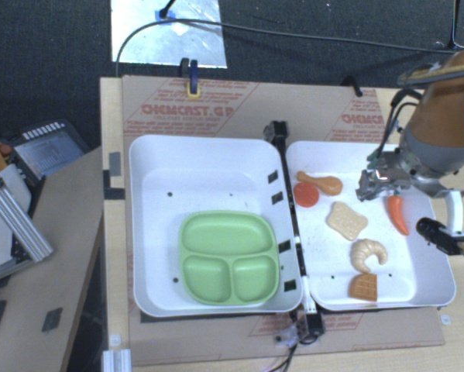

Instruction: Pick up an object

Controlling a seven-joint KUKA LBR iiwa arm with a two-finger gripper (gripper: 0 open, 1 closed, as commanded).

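Note:
Several toy foods lie in the right bin: a tan drumstick, a red tomato slice, a pale cracker, a croissant, a brown waffle piece and an orange-red carrot. My gripper hangs over the bin's upper right part. It is just left of the carrot's top and right of the drumstick. I see nothing held in it.
The left bin holds a green three-part plate. A black divider runs between the bins. The grey arm enters from the right, above the right bin's far corner.

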